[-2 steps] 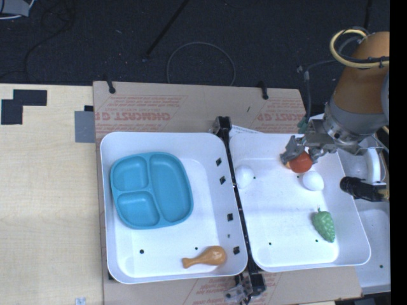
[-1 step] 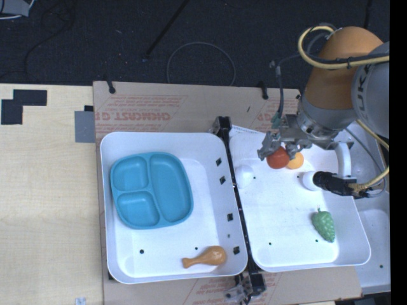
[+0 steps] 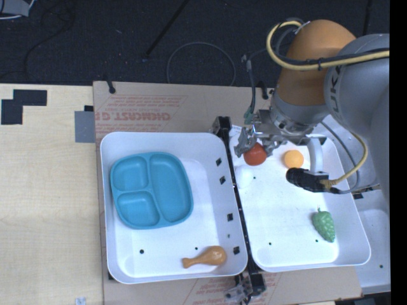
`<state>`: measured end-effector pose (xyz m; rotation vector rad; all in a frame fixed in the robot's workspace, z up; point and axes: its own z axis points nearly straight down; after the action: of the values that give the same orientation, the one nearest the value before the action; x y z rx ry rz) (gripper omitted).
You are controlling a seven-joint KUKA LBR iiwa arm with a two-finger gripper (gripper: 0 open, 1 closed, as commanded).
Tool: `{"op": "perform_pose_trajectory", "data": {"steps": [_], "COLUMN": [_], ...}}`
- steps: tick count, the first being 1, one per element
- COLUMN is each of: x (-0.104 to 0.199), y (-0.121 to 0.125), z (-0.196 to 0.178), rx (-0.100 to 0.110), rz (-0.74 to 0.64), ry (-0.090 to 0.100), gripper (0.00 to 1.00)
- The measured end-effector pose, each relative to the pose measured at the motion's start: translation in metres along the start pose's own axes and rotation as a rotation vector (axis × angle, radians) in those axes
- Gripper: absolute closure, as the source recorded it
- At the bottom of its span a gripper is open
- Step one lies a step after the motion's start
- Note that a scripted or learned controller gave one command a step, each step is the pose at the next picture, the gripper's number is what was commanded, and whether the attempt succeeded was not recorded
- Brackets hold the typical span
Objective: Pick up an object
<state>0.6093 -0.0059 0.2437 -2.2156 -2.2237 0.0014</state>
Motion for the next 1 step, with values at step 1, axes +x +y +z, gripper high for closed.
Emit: {"op": "perform_pose_trajectory", "data": {"steps": [1], "x": [0.0444], "y": [0.0055], "z": [-0.0016], "rx": [0.0], "rz": [-0.001], "ry": [0.0], "gripper": [1.0]}}
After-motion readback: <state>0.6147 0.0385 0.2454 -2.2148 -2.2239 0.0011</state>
